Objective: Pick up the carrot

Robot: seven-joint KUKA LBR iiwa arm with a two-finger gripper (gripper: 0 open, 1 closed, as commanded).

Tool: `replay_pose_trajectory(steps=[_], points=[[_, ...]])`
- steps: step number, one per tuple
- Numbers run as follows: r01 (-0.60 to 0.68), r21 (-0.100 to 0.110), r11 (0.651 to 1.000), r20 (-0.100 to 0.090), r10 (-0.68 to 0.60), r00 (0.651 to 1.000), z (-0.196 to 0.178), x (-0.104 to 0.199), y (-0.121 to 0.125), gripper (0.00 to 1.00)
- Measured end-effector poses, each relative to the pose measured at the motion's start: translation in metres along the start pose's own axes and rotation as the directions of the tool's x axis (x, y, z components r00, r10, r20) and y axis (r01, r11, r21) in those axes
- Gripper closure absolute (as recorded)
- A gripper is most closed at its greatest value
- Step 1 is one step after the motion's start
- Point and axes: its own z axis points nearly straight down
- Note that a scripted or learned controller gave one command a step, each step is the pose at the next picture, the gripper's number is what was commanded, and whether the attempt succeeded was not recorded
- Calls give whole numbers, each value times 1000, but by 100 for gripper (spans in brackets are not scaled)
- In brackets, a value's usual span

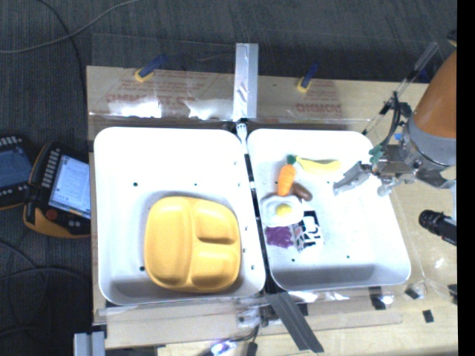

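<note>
Seen from above the bench, the gripper point(365, 177) is hanging over the right side of the right bin point(371, 269), its jaws spread apart and pinching nothing. The carrot point(286, 178) is lying well to the left of the jaws, near the bin's left wall, its green top pointing toward the far rim. A yellow banana-like piece point(320, 165) is resting between the jaws and the carrot, slightly farther back. A brown piece point(301, 191) is touching the carrot on the jaws' side, with a fried egg point(282, 211) just in front.

The carrot is looking like a light, stiff, smooth toy, likely slippery; gripping across its thicker orange middle is seeming safest. The arm's upper part is running off the right edge, and the purple item point(279, 235) beside the black-and-white piece point(309, 231) is proving hard to identify.
</note>
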Motion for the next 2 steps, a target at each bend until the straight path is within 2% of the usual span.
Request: replay_pose_trajectory(steps=[1, 2], points=[[4, 3, 1000, -3, -4, 1000, -7, 2, 1, 100], [4, 3, 1000, -3, -4, 1000, -7, 2, 1, 0]])
